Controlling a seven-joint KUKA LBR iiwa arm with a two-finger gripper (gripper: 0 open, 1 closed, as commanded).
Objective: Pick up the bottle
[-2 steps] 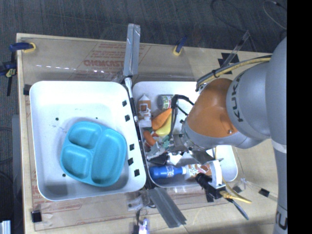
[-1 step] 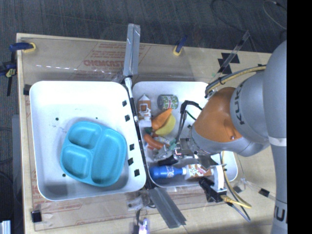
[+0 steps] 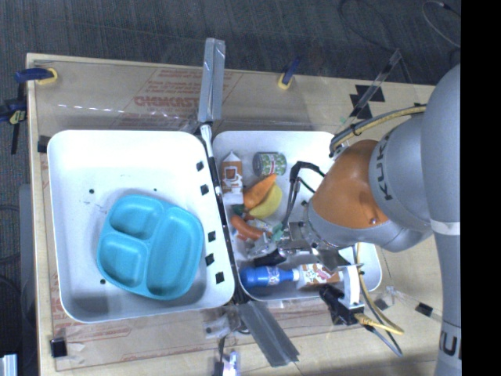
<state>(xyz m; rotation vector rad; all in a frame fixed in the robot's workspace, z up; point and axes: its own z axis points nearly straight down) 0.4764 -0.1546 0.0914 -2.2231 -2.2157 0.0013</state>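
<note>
Whether the gripper (image 3: 275, 251) is spread or closed cannot be told: it sits under the wrist, low over the clutter of the right-hand bin, and its tip is lost among dark and metallic shapes. No object can be seen clamped in it

A dark grey carpeted floor (image 3: 235, 14) surrounds the pale wooden bench (image 3: 117, 92), which bears red printing under a clear sheet. The grey robot arm (image 3: 415, 186) comes in from the right, its orange band (image 3: 352, 198) hanging over the right side of the right bin

The shallow white left bin (image 3: 78, 155) holds a turquoise plastic tray with three compartments (image 3: 150, 245), lying flat toward its near side. The shallow white right bin (image 3: 274, 137) is crowded. The blue bottle with a white printed label (image 3: 274, 276) lies on its side along the near wall of this bin, just below the gripper; whether the two touch cannot be made out. Farther back are a yellow and orange rounded item (image 3: 264, 198), a green-labelled can (image 3: 269, 163) and a small brown and white carton (image 3: 231, 175)

A grey metal bar (image 3: 211, 77) runs back from the seam between the bins. Blue clamps (image 3: 35, 75) grip the bench edge at the far left

The right half of the right bin is hidden by the wrist, and the bottle's label end passes under cables and dark fittings there
</note>
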